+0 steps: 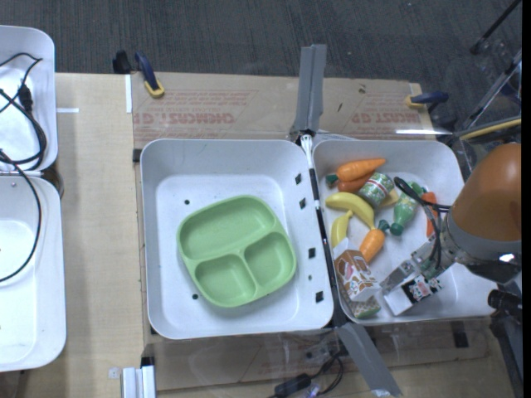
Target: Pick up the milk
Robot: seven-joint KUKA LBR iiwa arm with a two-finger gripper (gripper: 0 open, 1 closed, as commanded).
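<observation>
In the right bin [452, 309], a small white carton [405, 298] with red and black print lies near the front wall; it looks like the milk. My gripper [417, 274] hangs just above and behind it, at the end of the grey arm with the orange band [494, 193] that reaches in from the right. The gripper's tip is right at the carton's upper edge, and I cannot tell whether they touch. A brown-and-white printed carton [357, 279] lies on its side to the left of the white one.
The right bin also holds two carrots [360, 169] [372, 243], two bananas [350, 206] [339, 229], a green can [376, 188] and a green bottle [404, 211]. A green divided plate [236, 250] sits in the left bin [162, 222]. A divider [313, 197] separates the bins.
</observation>
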